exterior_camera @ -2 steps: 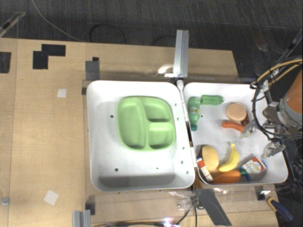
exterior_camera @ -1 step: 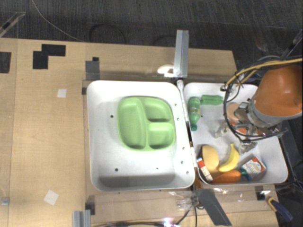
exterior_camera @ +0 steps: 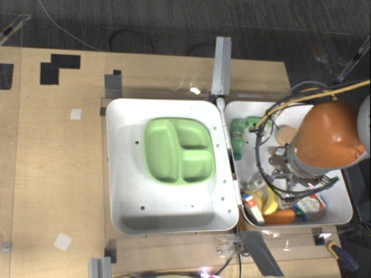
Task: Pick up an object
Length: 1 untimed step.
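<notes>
The arm reaches down into the right bin (exterior_camera: pixel 248 155), its orange band (exterior_camera: pixel 329 135) and grey wrist covering the gripper (exterior_camera: pixel 288 185). Along that bin's front lie several small objects: a yellow banana-like piece (exterior_camera: pixel 269 200), an orange carrot-like piece (exterior_camera: pixel 280 216), a small red and white carton (exterior_camera: pixel 253 206) and a colourful packet (exterior_camera: pixel 307 205). A green bottle (exterior_camera: pixel 237 133) lies at the bin's back left, and a tan round item (exterior_camera: pixel 286 135) sits near the wrist. The fingers are hidden under the arm.
The left bin (exterior_camera: pixel 124 155) holds a light green divided plate (exterior_camera: pixel 177 150). A grey metal post (exterior_camera: pixel 221 68) stands behind the seam between the bins. Black and yellow cables (exterior_camera: pixel 272 117) loop around the wrist. Wooden bench (exterior_camera: pixel 52 172) lies to the left.
</notes>
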### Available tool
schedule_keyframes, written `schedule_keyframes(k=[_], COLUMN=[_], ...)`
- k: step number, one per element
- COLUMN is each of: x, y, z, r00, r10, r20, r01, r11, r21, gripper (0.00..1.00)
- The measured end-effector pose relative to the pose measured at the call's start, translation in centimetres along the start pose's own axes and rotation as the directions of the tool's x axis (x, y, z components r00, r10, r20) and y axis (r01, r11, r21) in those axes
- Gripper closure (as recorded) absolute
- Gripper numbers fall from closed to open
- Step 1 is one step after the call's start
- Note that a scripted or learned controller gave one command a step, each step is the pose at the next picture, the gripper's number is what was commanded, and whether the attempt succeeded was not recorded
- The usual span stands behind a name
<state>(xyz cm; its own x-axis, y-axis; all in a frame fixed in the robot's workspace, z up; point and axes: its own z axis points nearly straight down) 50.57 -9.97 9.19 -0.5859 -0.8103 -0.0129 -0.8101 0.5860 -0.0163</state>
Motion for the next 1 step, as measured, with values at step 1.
schedule_keyframes(k=[1], x=[-1.67], y=[-1.88], z=[0.11], r00=[0.998], r10=[0.058], r20=[-0.007], r01=[-0.058], r11=[0.998], r21=[-0.004], gripper=[0.0])
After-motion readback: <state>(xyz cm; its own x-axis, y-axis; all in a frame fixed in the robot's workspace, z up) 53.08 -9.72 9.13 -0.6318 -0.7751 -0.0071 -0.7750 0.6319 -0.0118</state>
